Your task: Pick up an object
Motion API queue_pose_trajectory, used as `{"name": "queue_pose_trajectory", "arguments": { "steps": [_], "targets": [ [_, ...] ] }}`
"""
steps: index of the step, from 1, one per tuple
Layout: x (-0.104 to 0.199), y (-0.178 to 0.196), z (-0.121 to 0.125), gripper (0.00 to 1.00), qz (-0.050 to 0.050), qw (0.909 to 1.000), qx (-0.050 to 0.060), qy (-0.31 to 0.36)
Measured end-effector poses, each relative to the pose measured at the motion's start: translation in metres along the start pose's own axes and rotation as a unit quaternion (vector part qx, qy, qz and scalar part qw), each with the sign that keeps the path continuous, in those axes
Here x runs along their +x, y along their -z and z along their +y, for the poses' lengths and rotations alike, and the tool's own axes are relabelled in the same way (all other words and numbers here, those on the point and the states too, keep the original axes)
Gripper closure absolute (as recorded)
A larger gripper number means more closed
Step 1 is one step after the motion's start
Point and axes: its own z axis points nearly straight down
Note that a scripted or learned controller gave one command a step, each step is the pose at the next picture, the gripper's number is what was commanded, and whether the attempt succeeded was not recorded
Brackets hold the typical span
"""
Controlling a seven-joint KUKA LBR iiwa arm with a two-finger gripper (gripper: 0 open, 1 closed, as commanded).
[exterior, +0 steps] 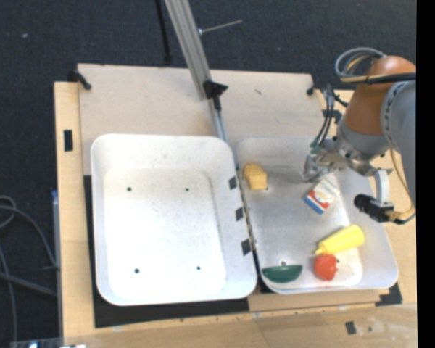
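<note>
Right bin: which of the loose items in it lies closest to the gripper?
The small white carton with red and blue print, just below the gripper. The yellow block, yellow bottle, red ball and green bowl all lie farther off.

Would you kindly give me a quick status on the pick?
Gripper low in right bin, above the carton. Nothing seen held. Yellow bottle, tomato nearby.
</note>
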Motion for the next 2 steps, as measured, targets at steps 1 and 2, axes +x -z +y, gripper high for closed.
{"name": "queue_pose_trajectory", "arguments": {
  "steps": [1, 2],
  "targets": [
    [-0.008, 0.055, -0.005, 1.0, 0.004, 1.0, 0.004, -0.003],
    [-0.01, 0.094, -0.003, 1.0, 0.004, 1.0, 0.004, -0.001]
  ]
}}
